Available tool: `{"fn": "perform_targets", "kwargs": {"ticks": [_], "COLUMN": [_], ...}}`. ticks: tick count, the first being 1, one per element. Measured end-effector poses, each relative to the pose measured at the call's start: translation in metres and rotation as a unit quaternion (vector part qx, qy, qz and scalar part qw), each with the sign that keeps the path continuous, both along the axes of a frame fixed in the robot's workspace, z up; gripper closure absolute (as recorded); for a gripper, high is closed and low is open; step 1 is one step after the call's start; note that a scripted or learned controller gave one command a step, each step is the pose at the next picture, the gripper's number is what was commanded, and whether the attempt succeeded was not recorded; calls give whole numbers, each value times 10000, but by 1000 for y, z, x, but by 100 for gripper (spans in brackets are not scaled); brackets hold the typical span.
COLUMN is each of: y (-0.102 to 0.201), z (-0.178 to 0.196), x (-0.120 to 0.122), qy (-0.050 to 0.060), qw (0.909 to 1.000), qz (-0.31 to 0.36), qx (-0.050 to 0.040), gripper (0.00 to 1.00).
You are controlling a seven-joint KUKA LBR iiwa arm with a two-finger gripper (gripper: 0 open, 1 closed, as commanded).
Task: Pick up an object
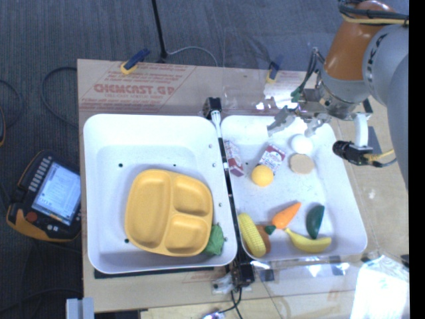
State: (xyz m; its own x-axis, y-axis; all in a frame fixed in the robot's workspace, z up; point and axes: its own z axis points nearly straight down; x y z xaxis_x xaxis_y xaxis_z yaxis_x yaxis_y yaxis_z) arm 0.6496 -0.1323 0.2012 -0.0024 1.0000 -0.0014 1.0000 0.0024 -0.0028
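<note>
Egg-shaped white piece point(301, 143), smooth and glossy, lies in the far part of the right bin point(346, 198), just below the claw point(297, 117) on my screen and close to it. I see nothing held in the claw, and I cannot tell whether it is apart or together. It hangs over the bin's far edge, with the orange-banded arm point(362, 45) behind it.

The tabletop point(133, 88) is a flat brown board with red lettering along its far edge. The two white bins sit side by side on it, shallow, with rounded corners.

The left bin point(89, 178) carries a yellow plastic tray point(169, 211) with three moulded compartments, lying toward the bin's near right corner. A crinkled green leaf point(216, 239) pokes out from under the tray's near right edge.

Along the right bin's near edge I see a curved yellow banana point(309, 242) and a knobbly corn cob point(252, 234), the cob in the near left corner. Just beyond them are a tapered orange carrot point(287, 214) and a dark green vegetable point(315, 219), side by side.

Mid-bin sits a round yellow fruit point(262, 175). Beside it is a flat tan disc point(302, 163), which touches the white piece's near side. A small red-and-white packet point(271, 157) lies between the fruit and the white piece.
</note>
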Motion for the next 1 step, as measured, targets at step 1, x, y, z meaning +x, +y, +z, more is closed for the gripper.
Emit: {"fn": "perform_targets", "kwargs": {"ticks": [1], "y": [18], "z": [-106], "x": [9], "qy": [-26], "qw": [10000], "qz": [-49], "qx": [-15], "gripper": [0]}}
